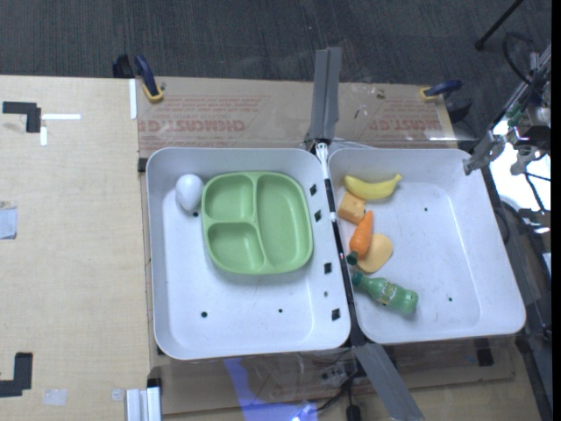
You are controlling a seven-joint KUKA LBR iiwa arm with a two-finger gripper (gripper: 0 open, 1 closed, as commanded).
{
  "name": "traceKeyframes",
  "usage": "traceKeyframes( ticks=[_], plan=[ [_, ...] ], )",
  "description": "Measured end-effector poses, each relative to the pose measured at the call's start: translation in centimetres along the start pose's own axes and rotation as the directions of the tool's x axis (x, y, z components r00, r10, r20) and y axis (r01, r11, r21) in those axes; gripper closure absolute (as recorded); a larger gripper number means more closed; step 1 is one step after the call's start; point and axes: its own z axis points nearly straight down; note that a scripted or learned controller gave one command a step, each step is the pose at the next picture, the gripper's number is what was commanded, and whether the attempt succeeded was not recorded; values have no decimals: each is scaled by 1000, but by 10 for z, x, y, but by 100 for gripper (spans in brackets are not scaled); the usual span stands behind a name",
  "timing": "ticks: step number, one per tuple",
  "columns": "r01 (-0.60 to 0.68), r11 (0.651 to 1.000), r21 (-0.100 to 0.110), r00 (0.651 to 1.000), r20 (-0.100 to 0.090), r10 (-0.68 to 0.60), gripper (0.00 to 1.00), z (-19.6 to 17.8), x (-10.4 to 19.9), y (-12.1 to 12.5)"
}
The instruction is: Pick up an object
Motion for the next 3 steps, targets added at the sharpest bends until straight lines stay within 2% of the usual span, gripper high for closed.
traceKeyframes(
  ticks=[1,2,3],
  plan=[
    [-67,998,-1,998,1,67,0,12,-7,49],
    [92,996,-2,996,0,-92,0,162,54,45],
    [391,920,-4,920,2,-391,0,184,111,54]
  ],
)
